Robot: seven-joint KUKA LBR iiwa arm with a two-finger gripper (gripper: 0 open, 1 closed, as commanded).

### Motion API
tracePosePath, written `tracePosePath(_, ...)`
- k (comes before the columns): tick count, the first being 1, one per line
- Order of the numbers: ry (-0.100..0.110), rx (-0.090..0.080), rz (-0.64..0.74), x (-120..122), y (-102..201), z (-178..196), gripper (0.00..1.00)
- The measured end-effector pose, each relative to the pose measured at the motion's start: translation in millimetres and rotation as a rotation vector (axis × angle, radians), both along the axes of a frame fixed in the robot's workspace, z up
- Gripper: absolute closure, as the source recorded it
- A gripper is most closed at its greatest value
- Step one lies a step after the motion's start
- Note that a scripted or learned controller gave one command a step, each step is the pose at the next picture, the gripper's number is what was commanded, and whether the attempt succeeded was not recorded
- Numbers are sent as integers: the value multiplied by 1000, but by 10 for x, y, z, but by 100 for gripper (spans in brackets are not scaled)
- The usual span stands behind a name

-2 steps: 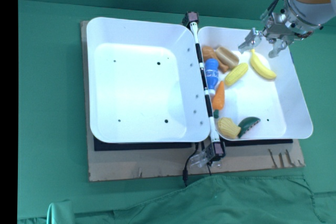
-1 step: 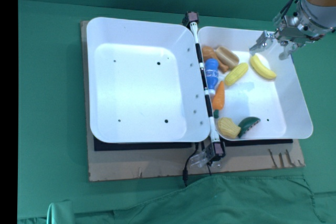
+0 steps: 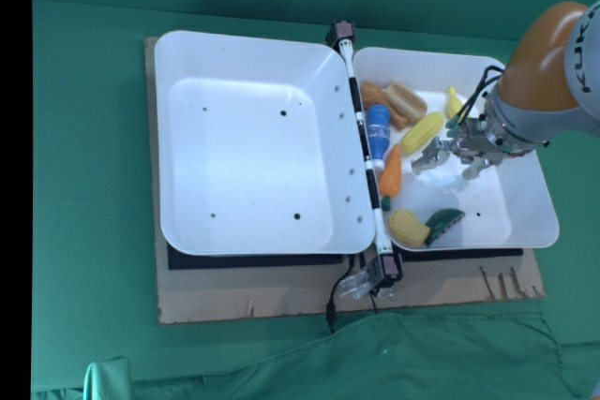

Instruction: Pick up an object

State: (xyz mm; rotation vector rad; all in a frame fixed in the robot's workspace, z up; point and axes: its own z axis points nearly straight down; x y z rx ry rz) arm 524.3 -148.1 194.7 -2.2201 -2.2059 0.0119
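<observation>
The right bin (image 3: 525, 211) holds several toy foods. A blue bottle (image 3: 377, 131), an orange carrot (image 3: 391, 173), a hot dog bun (image 3: 405, 98) and a yellow corn cob (image 3: 422, 132) lie along its left side. A yellow banana (image 3: 454, 101) lies further back. Near the front edge sit a yellow corn piece (image 3: 408, 227) and a dark green piece (image 3: 443, 222). My gripper (image 3: 452, 160) hangs over the middle of this bin, just right of the corn cob. Its fingers (image 3: 429, 155) stand apart and open, with nothing between them.
The left bin (image 3: 187, 61) is a wide white tray with a few small dark holes. A black and white bar (image 3: 361, 122) runs between the bins. Both bins rest on a cardboard sheet (image 3: 281, 300) over green cloth.
</observation>
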Motion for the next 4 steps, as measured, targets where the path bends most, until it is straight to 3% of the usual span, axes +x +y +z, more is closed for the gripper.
tracePosePath(1,-19,-7,-1,53,-19,181,100)
tracePosePath(2,-28,-11,-4,-586,-430,1446,100)
tracePosePath(3,-28,-10,4,-469,-397,2364,100)
tracePosePath(4,-22,-7,3,-463,-394,2747,100)
